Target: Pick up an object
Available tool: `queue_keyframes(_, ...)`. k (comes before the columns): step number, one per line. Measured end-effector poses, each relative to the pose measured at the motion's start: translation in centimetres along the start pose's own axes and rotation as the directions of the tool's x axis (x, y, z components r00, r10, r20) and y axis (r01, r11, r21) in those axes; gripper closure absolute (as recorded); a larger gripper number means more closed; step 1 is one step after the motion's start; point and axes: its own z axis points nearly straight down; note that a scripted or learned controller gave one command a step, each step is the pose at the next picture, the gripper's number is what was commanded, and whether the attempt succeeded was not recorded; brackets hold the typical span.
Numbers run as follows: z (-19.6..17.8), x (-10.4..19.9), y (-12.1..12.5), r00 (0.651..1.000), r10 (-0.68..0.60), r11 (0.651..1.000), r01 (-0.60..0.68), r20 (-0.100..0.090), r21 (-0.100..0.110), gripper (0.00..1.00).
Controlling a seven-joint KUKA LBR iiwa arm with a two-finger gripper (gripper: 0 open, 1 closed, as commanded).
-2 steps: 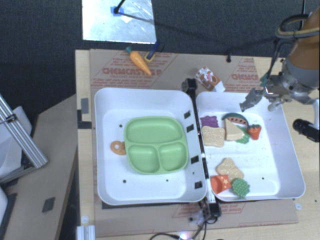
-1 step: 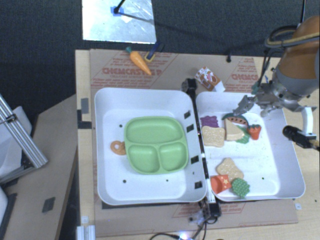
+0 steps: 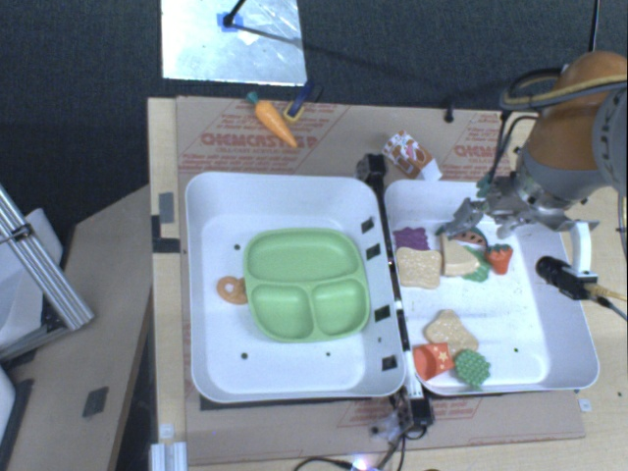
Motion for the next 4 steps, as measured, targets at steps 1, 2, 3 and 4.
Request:
queue_keyframes(1, 4.6, -0.6, 0.8, 1.0, 0.0, 1.0, 0.0, 0.001, -0.002, 0.0)
queue_keyframes(2, 9.6, -0.6, 0.9, 1.0, 0.001, 1.0, -0.001, 0.0, -0.001, 0.0)
queue_keyframes(3, 8.2, -0.6, 1.1, 1.0, 0.001, 1.0, -0.001, 0.0, -0.008, 1.0)
queue_keyframes(4, 2.8, -0.6, 2.2, 1.0, -0.003, 1.0, 0.003, 0.001, -0.004, 1.0)
